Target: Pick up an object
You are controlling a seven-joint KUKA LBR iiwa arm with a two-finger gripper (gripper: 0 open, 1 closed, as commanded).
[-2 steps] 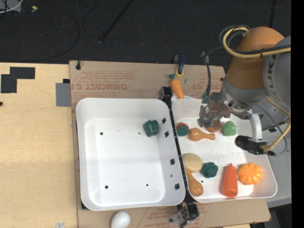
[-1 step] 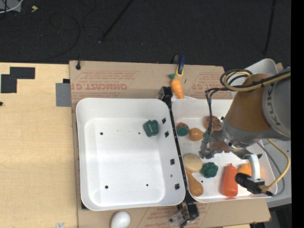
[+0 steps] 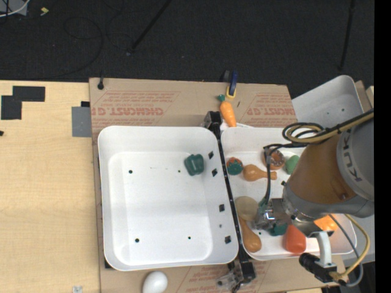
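My gripper (image 3: 267, 216) hangs low in the right bin (image 3: 244, 133), under the grey arm (image 3: 324, 176) with its orange band. It sits among several toy foods: a tan lump (image 3: 245, 206) to its left, a small teal piece (image 3: 278, 229) just below it, a tan-orange piece (image 3: 252, 240) and a red-orange one (image 3: 294, 239) nearer the front. Further back lie a tan pear shape (image 3: 255, 173), a small orange-red item (image 3: 234, 163), a brown-red item (image 3: 276, 158) and a pale green one (image 3: 291, 162). A dark green toy (image 3: 195, 164) lies alone in the left bin (image 3: 116, 182).
An orange carrot (image 3: 228, 113) lies on the cardboard just behind the right bin's back rim, beside a blue-yellow clamp (image 3: 231, 84). A white ball (image 3: 155, 282) rests on the cardboard in front of the left bin. A black divider (image 3: 223, 182) separates the bins.
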